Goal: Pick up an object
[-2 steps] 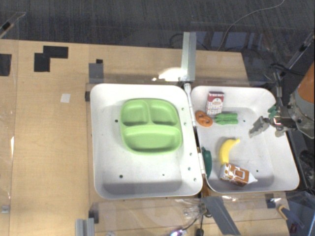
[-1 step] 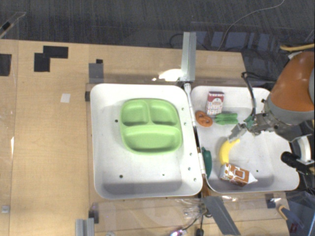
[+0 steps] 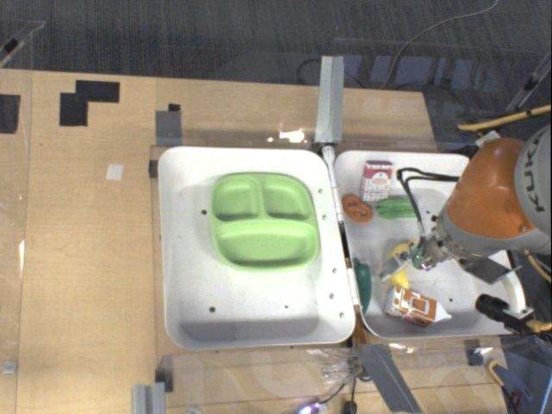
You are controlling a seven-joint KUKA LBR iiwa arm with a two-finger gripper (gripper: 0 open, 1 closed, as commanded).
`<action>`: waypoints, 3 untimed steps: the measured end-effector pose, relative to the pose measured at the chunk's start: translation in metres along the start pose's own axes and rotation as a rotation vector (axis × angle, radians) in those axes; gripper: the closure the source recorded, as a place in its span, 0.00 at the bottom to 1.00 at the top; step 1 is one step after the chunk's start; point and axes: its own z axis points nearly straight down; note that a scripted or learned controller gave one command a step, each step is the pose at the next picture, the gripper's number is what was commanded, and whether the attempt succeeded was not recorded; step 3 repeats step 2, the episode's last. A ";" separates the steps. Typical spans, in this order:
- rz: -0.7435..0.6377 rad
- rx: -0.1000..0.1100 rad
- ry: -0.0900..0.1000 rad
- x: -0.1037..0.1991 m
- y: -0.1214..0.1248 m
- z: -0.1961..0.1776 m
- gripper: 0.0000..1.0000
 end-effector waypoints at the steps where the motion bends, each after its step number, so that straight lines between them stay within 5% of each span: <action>1: -0.003 -0.006 0.004 0.002 0.004 -0.012 1.00; 2: 0.126 0.011 0.006 0.039 0.069 -0.138 1.00; 3: 0.126 0.011 0.006 0.039 0.069 -0.138 1.00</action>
